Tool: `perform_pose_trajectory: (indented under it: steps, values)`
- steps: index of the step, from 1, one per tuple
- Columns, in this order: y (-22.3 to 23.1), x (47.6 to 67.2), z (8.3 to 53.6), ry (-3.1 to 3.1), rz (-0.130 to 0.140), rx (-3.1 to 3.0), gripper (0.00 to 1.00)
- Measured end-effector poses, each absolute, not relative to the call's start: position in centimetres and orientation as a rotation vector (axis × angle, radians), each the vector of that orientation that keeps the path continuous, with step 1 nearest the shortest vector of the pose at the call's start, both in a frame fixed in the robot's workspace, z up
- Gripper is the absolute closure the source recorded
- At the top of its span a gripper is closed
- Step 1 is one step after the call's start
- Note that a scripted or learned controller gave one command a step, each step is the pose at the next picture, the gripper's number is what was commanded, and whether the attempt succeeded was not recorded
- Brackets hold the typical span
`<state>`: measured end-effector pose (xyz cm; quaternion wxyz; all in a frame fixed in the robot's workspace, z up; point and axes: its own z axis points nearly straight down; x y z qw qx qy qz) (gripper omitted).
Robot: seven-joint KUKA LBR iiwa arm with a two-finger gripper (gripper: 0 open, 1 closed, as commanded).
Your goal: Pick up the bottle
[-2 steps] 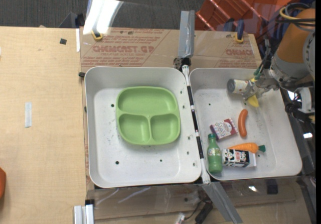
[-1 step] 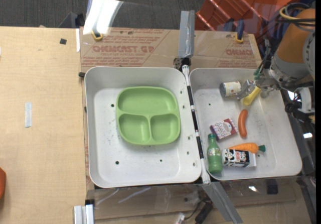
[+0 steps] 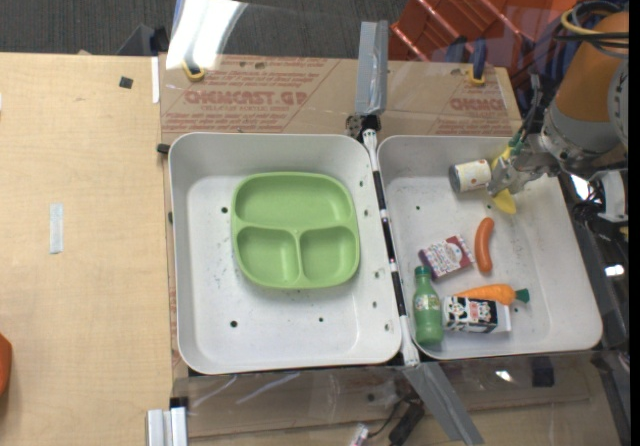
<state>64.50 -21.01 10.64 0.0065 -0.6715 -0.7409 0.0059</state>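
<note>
bottle: green, lying along the near-left wall of the right bin, just beside the milk carton | gripper: far right, over a yellow bit, can't tell if it's spread or pinched | gotta come near-left, wall crowds it

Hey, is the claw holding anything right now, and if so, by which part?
It cannot be told. The claw is low at the far end of the right bin, beside a small white cup. The green bottle lies untouched at the bin's near left corner.
</note>
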Motion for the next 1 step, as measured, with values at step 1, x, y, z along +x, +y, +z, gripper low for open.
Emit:
perform_pose_trajectory:
  steps: [1]
  values:
    - [-14.02, 65.54, 28.01, -2.276, 0.003, -2.167, 1.00]
